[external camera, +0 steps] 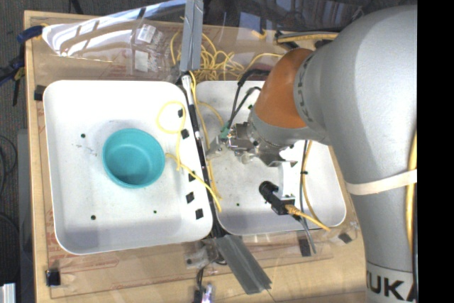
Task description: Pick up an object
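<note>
Looking down on the bench, we see a teal bowl (134,157) sitting upright near the middle of the left bin (64,223), well apart from the arm (369,103), which reaches over the right bin (333,206). The gripper (237,140) hangs low over the right bin's floor, near the divider; from this slant we cannot tell how it is set, and we see nothing in it.

We judge the bowl to be light, stiff plastic with a smooth, likely slippery skin, not fragile. Its round wall offers no flat faces, so we would take it at the rim, one side of the wall inside and one outside, on the edge nearest the divider. A grip across the whole bowl looks too wide and apt to slide off.
</note>
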{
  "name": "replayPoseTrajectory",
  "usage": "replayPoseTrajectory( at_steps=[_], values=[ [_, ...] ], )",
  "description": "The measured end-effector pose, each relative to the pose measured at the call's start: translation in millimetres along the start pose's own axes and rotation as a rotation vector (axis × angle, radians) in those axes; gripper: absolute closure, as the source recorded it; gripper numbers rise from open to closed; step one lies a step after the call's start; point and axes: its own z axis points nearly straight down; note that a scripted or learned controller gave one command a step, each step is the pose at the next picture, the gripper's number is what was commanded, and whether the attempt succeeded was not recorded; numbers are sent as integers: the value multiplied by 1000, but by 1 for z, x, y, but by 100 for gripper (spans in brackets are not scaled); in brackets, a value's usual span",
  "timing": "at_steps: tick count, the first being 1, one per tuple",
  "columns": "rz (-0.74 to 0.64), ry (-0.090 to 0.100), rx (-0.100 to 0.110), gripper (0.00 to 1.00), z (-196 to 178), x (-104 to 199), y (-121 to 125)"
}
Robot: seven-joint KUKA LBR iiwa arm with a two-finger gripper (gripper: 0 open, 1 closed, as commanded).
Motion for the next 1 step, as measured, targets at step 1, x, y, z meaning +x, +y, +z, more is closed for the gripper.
replayPoseTrajectory(
  at_steps=[1],
  values=[
    [-153, 1, -2, 0, -1, 5, 75]
  ],
)
